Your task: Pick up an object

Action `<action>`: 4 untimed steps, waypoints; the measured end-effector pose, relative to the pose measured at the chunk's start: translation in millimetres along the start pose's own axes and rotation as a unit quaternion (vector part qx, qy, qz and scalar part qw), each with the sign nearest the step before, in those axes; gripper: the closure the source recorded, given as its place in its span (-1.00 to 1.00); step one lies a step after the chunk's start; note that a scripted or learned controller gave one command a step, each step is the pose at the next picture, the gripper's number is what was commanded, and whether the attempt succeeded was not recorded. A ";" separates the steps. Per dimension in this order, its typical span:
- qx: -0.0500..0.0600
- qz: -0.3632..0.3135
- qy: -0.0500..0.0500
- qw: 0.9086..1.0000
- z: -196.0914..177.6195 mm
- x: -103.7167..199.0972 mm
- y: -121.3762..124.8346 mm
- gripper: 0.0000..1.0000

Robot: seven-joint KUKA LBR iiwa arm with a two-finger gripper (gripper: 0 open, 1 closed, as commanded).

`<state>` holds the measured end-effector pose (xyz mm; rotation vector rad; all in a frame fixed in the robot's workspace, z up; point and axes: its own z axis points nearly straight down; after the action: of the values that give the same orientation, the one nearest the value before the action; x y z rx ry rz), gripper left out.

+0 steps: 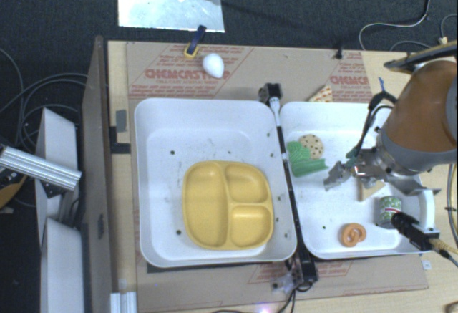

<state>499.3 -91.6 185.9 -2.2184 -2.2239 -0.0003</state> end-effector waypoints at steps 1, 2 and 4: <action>-0.009 -0.001 -0.004 1.000 -116.1 -51.4 69.9 -1.00; 0.000 0.001 0.000 1.000 -11.0 -75.0 78.0 -1.00; 0.000 0.001 0.000 1.000 55.5 -95.5 44.5 -1.00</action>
<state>544.0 -187.0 130.3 -2.2192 -2.2223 0.0008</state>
